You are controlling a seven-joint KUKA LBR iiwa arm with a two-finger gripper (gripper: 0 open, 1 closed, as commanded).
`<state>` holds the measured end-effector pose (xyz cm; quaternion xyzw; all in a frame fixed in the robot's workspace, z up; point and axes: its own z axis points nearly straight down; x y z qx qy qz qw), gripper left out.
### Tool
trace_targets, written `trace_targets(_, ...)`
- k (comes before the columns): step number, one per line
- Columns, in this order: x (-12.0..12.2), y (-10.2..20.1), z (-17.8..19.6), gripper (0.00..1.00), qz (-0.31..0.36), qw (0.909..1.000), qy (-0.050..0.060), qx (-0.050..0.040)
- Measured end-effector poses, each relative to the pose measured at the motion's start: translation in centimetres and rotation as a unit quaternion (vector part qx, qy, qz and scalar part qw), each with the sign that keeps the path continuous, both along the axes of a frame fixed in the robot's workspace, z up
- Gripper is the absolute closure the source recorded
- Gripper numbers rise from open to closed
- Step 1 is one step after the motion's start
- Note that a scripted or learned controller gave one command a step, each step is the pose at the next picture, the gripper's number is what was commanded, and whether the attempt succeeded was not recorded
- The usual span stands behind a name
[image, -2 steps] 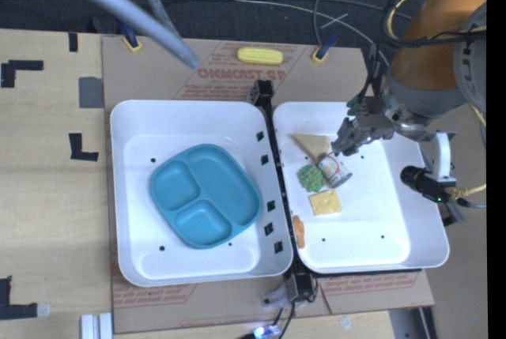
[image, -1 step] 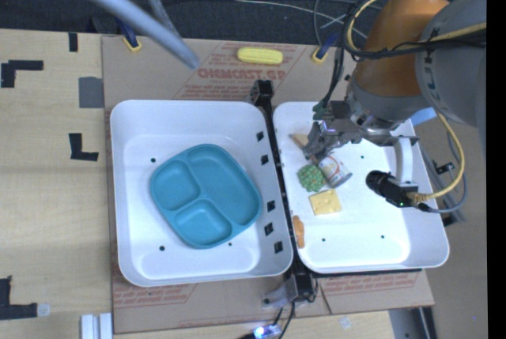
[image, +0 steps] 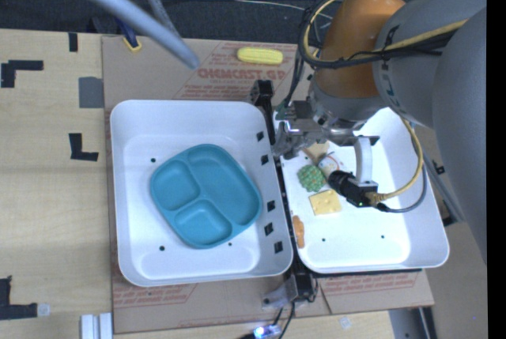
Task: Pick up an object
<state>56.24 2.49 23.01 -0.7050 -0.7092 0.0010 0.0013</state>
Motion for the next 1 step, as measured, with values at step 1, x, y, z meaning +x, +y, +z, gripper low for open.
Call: trace_targets(1,0.41,4.41,0.01,1.0,0.0,1.0,-0.001,0.0003)
